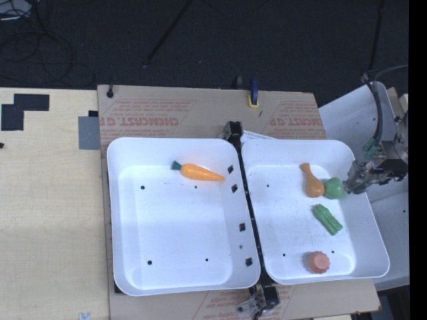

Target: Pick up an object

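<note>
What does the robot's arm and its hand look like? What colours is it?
The arm at the picture's right looks pale grey and rounded, with thin dark cables running down along it. Its gripper is a small, dark, boxy piece of metal, grey and black. It is too small and blurry here to make out any markings.

Evenly lit from above, bright across the two white bins (180, 272) and the pale desk (47, 212). Soft, short shadows under the carrot (198, 172) and along the bin walls. No harsh glare. Dark and murky along the top background. Slightly soft focus overall, grainy, low resolution
</note>
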`<action>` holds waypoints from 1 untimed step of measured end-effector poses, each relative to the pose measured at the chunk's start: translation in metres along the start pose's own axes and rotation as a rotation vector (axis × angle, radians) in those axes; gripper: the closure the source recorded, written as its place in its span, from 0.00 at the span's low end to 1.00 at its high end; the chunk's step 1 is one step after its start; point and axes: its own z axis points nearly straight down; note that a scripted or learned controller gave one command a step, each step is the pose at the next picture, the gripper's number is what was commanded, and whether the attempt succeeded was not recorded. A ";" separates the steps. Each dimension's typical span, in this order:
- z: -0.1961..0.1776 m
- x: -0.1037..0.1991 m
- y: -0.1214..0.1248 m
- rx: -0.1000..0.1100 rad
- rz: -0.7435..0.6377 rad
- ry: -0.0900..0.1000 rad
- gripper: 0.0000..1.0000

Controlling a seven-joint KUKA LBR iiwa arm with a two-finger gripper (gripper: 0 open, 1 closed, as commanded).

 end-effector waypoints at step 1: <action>-0.030 0.007 0.000 0.000 -0.001 0.000 1.00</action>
